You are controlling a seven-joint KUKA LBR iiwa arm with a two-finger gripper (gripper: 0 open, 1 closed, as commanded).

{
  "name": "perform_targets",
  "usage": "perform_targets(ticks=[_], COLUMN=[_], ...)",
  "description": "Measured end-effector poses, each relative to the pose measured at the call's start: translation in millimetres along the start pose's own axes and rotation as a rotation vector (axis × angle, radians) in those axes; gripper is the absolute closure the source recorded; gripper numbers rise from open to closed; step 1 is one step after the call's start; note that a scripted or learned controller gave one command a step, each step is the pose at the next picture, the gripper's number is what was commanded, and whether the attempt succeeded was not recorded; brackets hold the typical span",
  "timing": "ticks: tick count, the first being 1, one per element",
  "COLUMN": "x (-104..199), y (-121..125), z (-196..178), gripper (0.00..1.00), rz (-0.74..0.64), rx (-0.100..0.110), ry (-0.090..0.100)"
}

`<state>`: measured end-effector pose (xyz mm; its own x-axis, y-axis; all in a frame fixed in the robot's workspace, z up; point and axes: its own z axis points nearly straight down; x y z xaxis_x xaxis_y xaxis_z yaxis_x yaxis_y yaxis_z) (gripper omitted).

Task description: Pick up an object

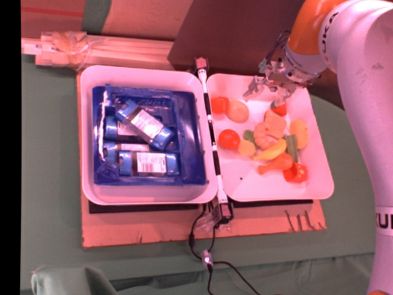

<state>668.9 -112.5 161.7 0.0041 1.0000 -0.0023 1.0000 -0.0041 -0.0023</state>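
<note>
Over the far edge of the right-hand shallow white bin (pixel 319 183), the grey arm with the orange band (pixel 362 48) is reaching in from the right, and its two-finger gripper (pixel 274 90) is hanging just above the pile of toy food. Its metal fingers are blurring into the wrist hardware, so I cannot tell whether they are spread or closed, and nothing is visibly sitting between them.

Below the gripper, a small red piece (pixel 279 109) is lying at the top of the pile, partly hidden by the tool. The plastic food is overlapping, so an exact count is hard: a red-orange round piece (pixel 219 105), a pale orange round piece (pixel 237 110), a red tomato-like ball (pixel 229 139), a yellow banana-shaped piece (pixel 271 152), an orange carrot-like piece (pixel 277 163), a red pepper-like piece (pixel 295 173) and a yellow-orange round piece (pixel 299 129) are showing, with green bits between them.

In the left-hand white bin (pixel 92 85), a dark blue tray (pixel 190 165) is holding roughly four blue bottles with white labels (pixel 144 123), stacked so that the lower ones are partly covered.

The arm's lower part is being cut off at the right edge.
</note>
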Motion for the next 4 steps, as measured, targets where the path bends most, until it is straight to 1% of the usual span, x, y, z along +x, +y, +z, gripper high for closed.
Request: perform_targets(ticks=[1,2,3,4], x=[-2,-3,-4,-2], y=[9,12,14,14], z=[38,54,42,-5], gripper=[0.00,0.00,1.00,1.00], rz=[-0.001,-0.002,0.000,-0.002], rx=[-0.009,-0.017,-0.023,-0.014], ry=[0.000,-0.003,-0.005,0.000])
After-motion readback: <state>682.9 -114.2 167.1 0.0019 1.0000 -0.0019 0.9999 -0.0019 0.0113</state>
